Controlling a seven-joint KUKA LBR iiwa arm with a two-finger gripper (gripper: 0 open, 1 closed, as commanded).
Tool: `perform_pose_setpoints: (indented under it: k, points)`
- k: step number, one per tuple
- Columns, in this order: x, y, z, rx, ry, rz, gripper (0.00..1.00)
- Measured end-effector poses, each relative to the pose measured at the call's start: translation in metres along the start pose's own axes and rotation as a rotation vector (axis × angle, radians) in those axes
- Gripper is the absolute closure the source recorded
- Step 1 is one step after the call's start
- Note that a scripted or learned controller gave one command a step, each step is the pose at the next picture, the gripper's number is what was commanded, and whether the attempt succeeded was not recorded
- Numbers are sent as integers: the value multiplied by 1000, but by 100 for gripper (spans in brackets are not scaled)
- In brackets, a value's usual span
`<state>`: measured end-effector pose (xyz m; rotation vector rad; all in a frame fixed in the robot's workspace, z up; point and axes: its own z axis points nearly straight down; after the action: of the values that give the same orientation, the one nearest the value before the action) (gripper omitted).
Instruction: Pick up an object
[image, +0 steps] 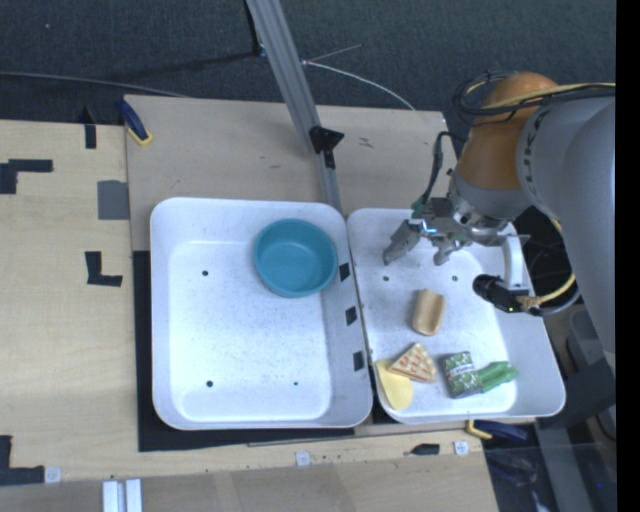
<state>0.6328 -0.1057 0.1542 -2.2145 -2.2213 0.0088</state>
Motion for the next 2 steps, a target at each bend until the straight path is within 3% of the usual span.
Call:
perform_pose_setpoints:
  k: [1, 2]
  points:
    - [3, 0, 65, 0, 0, 1, 0]
    - [4, 1, 51, -5, 0, 0, 100]
